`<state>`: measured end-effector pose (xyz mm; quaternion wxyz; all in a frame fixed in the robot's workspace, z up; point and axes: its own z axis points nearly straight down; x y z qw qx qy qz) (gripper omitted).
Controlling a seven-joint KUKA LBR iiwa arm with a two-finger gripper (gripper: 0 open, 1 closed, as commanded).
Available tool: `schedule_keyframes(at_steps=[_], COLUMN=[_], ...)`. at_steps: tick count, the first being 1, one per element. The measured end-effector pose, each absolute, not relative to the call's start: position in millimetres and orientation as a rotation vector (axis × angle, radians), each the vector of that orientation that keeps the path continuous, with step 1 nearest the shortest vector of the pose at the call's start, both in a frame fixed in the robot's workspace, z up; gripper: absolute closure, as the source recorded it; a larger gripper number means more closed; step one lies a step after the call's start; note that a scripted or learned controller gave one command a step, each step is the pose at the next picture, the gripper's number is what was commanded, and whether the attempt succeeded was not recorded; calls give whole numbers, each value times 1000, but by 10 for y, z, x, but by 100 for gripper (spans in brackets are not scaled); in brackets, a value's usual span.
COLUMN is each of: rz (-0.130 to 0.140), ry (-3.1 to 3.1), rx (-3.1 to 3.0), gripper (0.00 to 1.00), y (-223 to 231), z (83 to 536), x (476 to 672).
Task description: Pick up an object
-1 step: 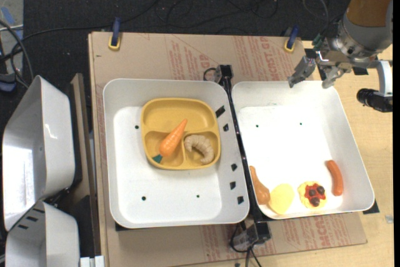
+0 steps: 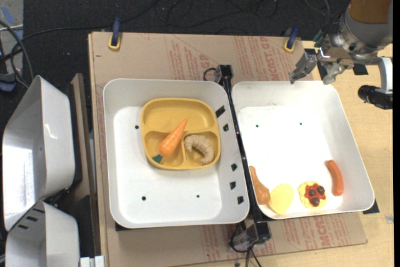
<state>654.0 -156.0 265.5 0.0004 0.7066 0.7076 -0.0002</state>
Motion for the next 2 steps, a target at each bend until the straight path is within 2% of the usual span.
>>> schedule_keyframes(at_steps=[1,2], rz=[-6,-4], ry=[2223,2225], rx=[2226,2222], gripper=[0,0], y=[-1557,-1568], z=[2024,1549], x=[6483,6558])
